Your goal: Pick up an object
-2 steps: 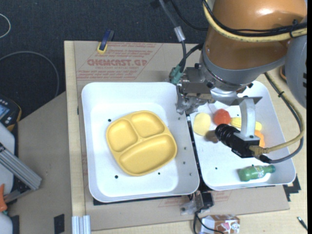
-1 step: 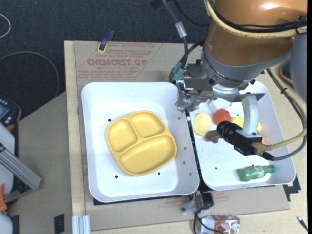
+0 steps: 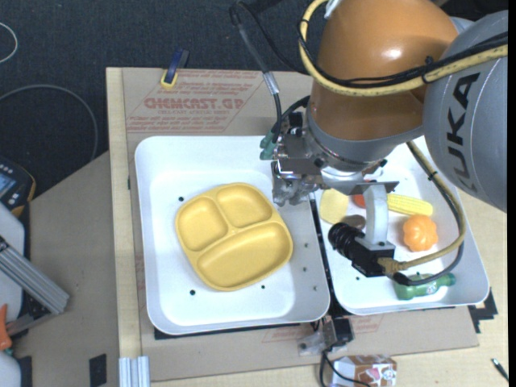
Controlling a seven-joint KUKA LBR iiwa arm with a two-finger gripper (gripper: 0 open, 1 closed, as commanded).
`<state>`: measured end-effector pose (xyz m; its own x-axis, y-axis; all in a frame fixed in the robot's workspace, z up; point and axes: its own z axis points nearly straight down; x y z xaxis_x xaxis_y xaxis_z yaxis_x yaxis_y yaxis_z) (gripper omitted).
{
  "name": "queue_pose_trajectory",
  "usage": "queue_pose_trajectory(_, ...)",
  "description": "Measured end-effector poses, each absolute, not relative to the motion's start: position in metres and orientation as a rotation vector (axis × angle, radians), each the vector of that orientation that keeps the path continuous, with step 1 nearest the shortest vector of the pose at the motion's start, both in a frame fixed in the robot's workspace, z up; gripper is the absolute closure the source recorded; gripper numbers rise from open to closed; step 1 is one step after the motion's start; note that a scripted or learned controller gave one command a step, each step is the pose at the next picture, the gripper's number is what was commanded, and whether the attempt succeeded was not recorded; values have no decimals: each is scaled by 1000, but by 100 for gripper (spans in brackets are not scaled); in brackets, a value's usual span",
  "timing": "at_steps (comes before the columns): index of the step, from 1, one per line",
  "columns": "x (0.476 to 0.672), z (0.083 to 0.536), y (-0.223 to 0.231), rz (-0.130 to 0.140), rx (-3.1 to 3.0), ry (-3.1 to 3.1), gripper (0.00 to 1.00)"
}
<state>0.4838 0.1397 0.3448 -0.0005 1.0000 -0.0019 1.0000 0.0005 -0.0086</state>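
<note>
The jaws (image 3: 289,185) hang just beside the yellow tray's (image 3: 234,235) upper-right corner; whether they are open I cannot tell. The tray lies lower-left of them.

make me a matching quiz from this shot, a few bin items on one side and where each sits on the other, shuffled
Things:
1. yellow divided tray
2. orange fruit
3. green item
4. corn cob

Places:
A. right bin, near its front edge
B. middle of the left bin
C. right bin, just behind the orange fruit
D. right bin, between the corn cob and the green item

Pairs: 1-B, 2-D, 3-A, 4-C
</note>
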Motion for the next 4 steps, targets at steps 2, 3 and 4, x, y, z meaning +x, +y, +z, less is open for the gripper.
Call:
queue_pose_trajectory(2, 485, 369, 140, -3, -2221, -2223, 100)
queue_pose_trajectory(3, 486, 379, 140, -4, -2221, -2225, 100)
queue_pose_trajectory(4, 486, 389, 140, -7, -2220, -2227, 100)
